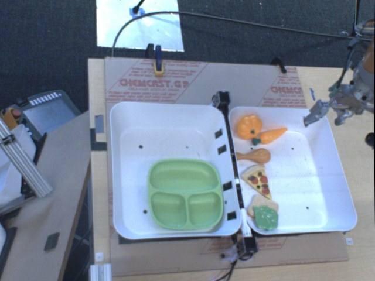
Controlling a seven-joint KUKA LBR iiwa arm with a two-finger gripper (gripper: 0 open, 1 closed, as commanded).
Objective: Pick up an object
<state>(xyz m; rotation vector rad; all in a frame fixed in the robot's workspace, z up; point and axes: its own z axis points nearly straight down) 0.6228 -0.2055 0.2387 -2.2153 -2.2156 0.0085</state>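
In the right bin [328, 174] several toy foods lie along its left side: an orange pumpkin [248, 125], an orange carrot [271, 136], a tan chicken drumstick [256, 155], a pizza slice [258, 179] and a green leafy piece on a tan slice [265, 216]. My gripper [327, 113] hangs above the bin's far right corner, well to the right of the carrot. Its two fingers are spread apart with nothing between them.
The left bin [135, 139] holds a green three-compartment plate [185, 193] toward its front. A black divider [229, 157] runs between the bins. Two clamps [157, 60] sit at the bench's back edge, and a cable arcs over the dark floor behind.
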